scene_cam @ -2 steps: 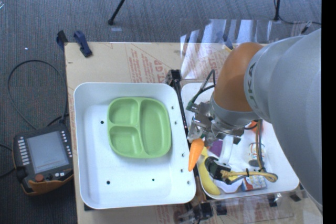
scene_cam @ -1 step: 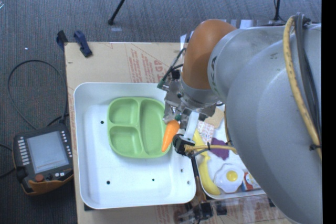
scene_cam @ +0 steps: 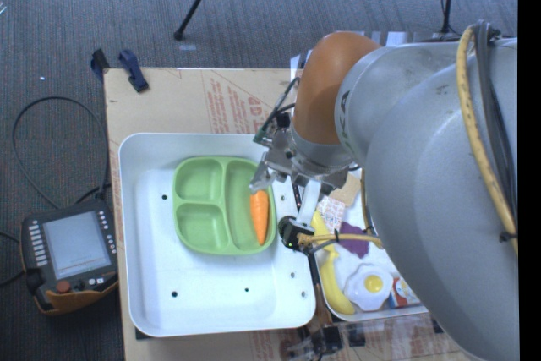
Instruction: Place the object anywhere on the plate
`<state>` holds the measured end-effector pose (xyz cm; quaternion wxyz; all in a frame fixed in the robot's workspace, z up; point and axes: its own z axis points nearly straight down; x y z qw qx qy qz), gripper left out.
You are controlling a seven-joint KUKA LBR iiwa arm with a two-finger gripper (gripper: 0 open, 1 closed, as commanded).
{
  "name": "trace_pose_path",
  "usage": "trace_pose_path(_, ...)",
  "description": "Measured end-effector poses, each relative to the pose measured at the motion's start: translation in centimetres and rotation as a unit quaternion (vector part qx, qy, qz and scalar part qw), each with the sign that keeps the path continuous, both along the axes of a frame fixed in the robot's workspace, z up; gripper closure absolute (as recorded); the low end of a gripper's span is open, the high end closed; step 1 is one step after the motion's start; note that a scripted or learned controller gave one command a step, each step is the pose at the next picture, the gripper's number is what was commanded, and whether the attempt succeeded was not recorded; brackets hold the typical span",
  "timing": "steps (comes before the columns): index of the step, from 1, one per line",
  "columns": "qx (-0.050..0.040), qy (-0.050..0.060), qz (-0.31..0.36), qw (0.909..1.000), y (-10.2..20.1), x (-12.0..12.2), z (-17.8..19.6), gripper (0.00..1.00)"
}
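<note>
A green divided plate [scene_cam: 203, 203] lies in the left white bin [scene_cam: 152, 283]. An orange carrot [scene_cam: 259, 217] rests lengthwise in the plate's long right compartment. My gripper [scene_cam: 283, 188] hangs just above the carrot's far end, at the plate's right rim. Its two fingers stand apart, one finger [scene_cam: 260, 176] over the carrot's top and the other toward the bin divider. Nothing sits between them, so the gripper is open. The arm's grey body and orange band [scene_cam: 325, 97] cover much of the right bin.
In the right bin [scene_cam: 372, 315] lie a yellow banana [scene_cam: 336, 287], a toy fried egg [scene_cam: 370, 283], a purple piece [scene_cam: 355, 231] and other small items. A teach pendant [scene_cam: 72, 249] sits on the floor to the left. Blue clamps [scene_cam: 128, 68] hold the board's far corner.
</note>
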<state>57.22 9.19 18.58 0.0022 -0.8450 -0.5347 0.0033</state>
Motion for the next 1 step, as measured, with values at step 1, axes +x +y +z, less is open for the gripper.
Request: trace_pose_path(1,-0.0002,0.003,0.002,1.0000,0.06,-0.04,0.89,1.00)
